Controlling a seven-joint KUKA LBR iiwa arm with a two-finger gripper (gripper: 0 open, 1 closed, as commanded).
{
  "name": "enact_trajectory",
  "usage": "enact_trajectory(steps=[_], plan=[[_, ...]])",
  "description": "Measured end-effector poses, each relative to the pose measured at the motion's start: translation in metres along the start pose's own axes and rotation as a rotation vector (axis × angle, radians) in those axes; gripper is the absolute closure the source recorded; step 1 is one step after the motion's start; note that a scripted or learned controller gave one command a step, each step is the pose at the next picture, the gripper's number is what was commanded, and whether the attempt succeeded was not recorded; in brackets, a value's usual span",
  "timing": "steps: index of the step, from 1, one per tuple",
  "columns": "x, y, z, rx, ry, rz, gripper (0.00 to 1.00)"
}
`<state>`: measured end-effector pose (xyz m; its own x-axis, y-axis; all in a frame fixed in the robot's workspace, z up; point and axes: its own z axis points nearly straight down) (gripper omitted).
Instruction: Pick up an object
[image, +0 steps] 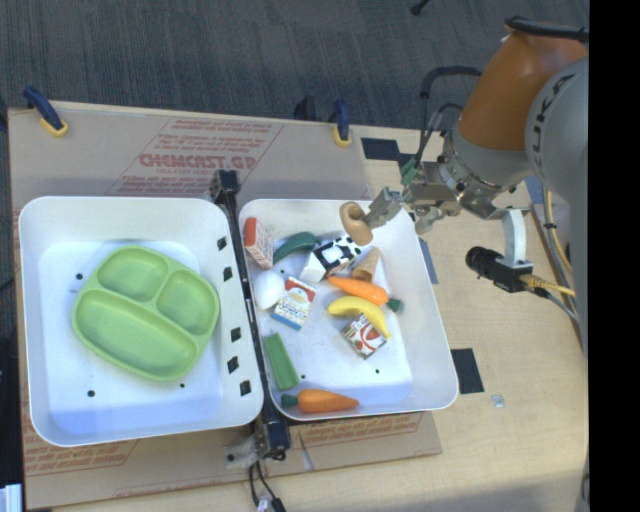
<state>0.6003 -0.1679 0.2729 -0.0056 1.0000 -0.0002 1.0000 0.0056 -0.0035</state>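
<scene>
The right white bin (425, 375) holds several toy foods. Among them are a banana (360, 315), an orange carrot (358, 290), a second carrot (325, 402) at the front edge, a green cucumber (280, 360), a white egg (268, 290) and a small carton (294, 303). A black-and-white piece (338, 252) lies near the back. My gripper (400, 210) hangs over the bin's rear right corner. A tan curved piece (352, 220) sits right against its left side; I cannot tell whether it is gripped.
The left white bin (40, 400) carries a green divided plate (148, 312). A black divider (240, 300) runs between the bins. A red-and-white packet (258, 243), a green pepper (295, 245) and a red can (365, 338) also lie in the right bin.
</scene>
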Motion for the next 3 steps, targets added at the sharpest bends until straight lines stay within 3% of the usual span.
enact_trajectory(steps=[1,2,3], plan=[[-0.006,-0.025,0.12,0.003,0.0,-0.001,0.0],[0.021,-0.111,0.179,-0.003,0.001,-0.002,0.0],[0.021,-0.109,0.168,-0.005,0.002,-0.008,1.0]])
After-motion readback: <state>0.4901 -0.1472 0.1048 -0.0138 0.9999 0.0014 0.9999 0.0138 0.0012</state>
